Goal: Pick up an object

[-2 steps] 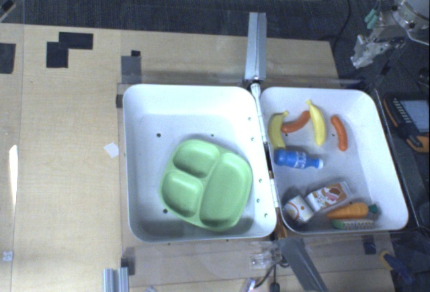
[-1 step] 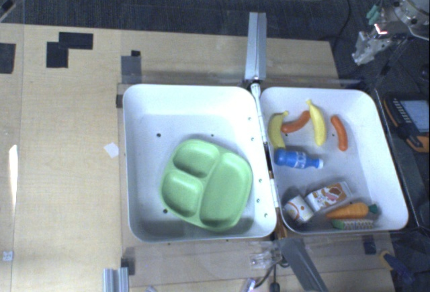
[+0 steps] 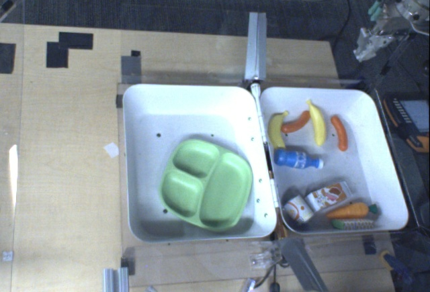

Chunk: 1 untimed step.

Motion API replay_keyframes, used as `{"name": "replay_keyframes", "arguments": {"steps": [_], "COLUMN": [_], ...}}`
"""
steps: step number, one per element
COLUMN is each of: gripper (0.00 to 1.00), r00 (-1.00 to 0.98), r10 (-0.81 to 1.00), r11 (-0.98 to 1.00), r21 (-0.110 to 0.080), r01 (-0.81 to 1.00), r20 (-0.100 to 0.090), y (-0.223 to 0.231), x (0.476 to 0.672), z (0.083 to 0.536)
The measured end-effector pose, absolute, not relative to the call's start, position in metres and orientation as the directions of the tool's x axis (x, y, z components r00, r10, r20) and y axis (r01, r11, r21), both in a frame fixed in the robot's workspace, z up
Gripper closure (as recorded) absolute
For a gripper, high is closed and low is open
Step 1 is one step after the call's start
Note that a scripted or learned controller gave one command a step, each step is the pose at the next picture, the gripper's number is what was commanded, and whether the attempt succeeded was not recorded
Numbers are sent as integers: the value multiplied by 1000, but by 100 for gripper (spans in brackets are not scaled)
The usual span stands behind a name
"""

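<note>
Two shallow white bins sit side by side on a wooden bench, seen from above at a slant. The left bin [image 3: 144, 150] holds a green divided plate [image 3: 207, 183] with three compartments, lying toward the near side. The right bin [image 3: 383, 150] holds small toy foods. At its far side, a short yellow banana [image 3: 277, 129] touches a reddish sausage [image 3: 296, 123], with a longer yellow banana [image 3: 317, 123] just beside them and a second orange-red sausage [image 3: 340, 133] to the right. Near the middle lies a blue bottle [image 3: 296, 160] on its side, white cap pointing right. At the near side are a small can [image 3: 295, 209], a brown and white carton [image 3: 327, 197] touching it, and an orange carrot [image 3: 349, 211] with a green tip, lying along the near wall.

My gripper [image 3: 371, 44] hangs at the far right, outside the bins, above the dark floor, well apart from every object. I cannot tell how it is set, and nothing is visibly held in it.
</note>
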State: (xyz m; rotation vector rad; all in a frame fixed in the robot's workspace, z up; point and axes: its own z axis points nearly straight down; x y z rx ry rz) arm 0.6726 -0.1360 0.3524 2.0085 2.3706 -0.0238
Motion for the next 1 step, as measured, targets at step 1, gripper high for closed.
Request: {"name": "replay_keyframes", "arguments": {"steps": [1], "gripper": [100], "r00": [-169], "r10": [985], "r11": [170], "r21": [12], "r01": [985], "r20": [-39], "y": [-135], "x": [675], "z": [361]}}
